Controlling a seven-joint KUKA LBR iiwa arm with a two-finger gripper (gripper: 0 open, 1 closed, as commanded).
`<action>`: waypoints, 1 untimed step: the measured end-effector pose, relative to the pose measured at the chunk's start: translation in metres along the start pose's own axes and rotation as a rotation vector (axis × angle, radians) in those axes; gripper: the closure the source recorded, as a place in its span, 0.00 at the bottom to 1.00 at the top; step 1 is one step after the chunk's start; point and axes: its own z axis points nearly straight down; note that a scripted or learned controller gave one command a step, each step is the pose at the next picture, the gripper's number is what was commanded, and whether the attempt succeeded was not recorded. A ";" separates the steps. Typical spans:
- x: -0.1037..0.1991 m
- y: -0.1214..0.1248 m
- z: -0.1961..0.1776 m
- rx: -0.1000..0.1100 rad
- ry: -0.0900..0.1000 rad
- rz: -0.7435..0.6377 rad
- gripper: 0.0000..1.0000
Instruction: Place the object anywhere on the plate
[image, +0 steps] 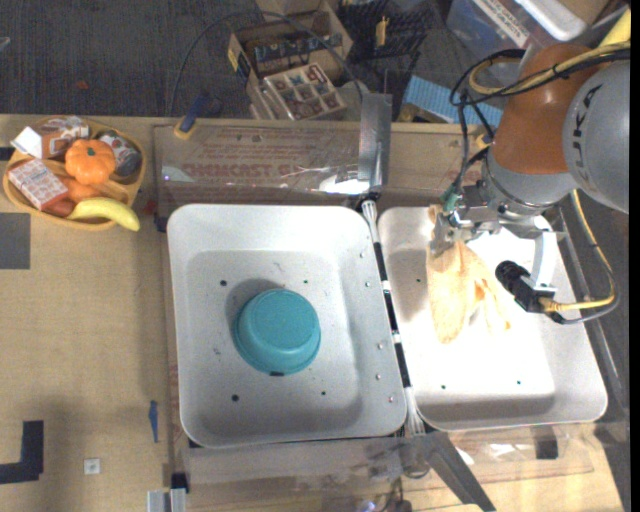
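A pale yellow-orange limp object (452, 285) (its kind cannot be told) is seen hanging lengthwise over the right bin. A round teal plate (279, 331) is set in the left bin.

Grey arm (600, 110) with an orange band (535, 120), dark lettering and black and yellow cables (585, 300).

arm (560, 110) cropped at right edge, pale object (452, 285) blurred, perhaps cloth

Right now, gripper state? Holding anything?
Gripper: shut on the pale cloth-like object, which hangs from it above the right bin.
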 end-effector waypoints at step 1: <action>-0.002 0.001 -0.031 0.000 -0.001 0.003 1.00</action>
